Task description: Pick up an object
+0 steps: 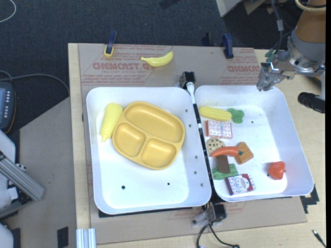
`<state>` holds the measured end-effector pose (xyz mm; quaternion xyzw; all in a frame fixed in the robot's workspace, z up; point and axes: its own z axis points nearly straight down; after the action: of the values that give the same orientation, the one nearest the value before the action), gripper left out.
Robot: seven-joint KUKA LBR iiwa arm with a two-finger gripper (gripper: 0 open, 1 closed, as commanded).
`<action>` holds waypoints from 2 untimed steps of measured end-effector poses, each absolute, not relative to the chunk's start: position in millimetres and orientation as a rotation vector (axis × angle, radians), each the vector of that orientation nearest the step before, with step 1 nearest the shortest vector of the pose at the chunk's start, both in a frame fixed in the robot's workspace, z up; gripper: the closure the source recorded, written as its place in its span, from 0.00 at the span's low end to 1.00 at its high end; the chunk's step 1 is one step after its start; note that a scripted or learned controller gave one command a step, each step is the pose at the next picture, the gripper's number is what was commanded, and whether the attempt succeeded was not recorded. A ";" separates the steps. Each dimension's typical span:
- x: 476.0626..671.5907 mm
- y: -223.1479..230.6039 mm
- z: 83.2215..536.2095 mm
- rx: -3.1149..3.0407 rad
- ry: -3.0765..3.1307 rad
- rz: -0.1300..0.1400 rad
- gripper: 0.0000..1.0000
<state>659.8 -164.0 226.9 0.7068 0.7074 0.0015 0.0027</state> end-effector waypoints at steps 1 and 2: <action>651.5 -112.6 233.8 2.217 2.228 0.001 1.00; 629.5 -59.4 241.6 2.218 2.229 0.000 1.00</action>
<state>629.5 -59.4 241.6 0.7053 0.7089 -0.0001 -0.0014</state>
